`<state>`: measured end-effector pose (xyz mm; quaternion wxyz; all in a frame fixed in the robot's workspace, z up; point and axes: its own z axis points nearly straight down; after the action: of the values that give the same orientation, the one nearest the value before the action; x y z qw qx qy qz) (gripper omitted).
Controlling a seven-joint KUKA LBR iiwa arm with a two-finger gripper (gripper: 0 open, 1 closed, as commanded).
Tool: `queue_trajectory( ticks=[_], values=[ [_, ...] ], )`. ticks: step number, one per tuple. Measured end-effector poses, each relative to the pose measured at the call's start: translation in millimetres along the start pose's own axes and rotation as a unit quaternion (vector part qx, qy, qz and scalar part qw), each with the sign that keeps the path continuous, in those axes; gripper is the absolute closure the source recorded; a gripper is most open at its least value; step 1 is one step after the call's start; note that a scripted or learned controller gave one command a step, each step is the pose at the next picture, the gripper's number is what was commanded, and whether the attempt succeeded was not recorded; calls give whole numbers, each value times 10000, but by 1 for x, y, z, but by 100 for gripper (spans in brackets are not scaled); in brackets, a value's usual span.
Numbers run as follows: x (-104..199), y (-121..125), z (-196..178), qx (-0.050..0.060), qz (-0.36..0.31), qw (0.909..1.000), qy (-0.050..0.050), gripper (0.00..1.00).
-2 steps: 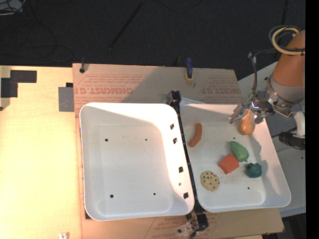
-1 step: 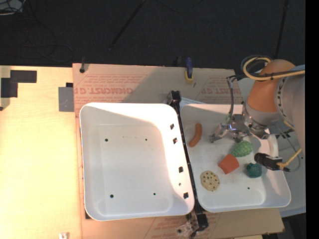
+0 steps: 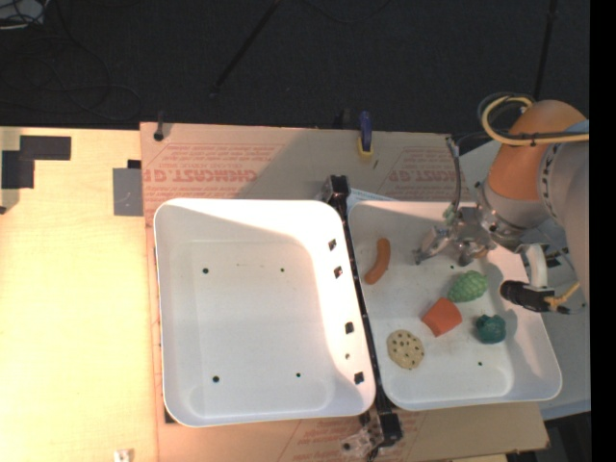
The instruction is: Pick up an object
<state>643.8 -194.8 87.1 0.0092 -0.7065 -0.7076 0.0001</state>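
Note:
Several small objects lie in the right bin [image 3: 525,383]: an orange sausage-shaped piece [image 3: 377,260] near its left wall, a red-orange block [image 3: 442,317] in the middle, a round tan cookie with dark spots [image 3: 405,348] toward the front, a light green ridged object [image 3: 468,287], and a dark teal object [image 3: 491,328] at the right. My gripper [image 3: 460,243] hangs over the back of this bin, just above and behind the light green object. Nothing shows between its fingers.
The left bin [image 3: 183,258] sits beside the right one, with black clips along the shared wall [image 3: 339,248]. Cardboard lies under both bins. A blue clamp [image 3: 365,133] stands at the cardboard's far edge. The arm's orange band [image 3: 534,152] rises at the right.

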Motion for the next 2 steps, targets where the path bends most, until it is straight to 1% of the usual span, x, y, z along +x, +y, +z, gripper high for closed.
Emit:
queue_trajectory(
  ticks=[1, 2],
  values=[
    [-1, 0, 0, 3, -17, 10000, 13, 0],
    [-2, 0, -8, -18, -28, 10000, -23, 0]
  ],
)
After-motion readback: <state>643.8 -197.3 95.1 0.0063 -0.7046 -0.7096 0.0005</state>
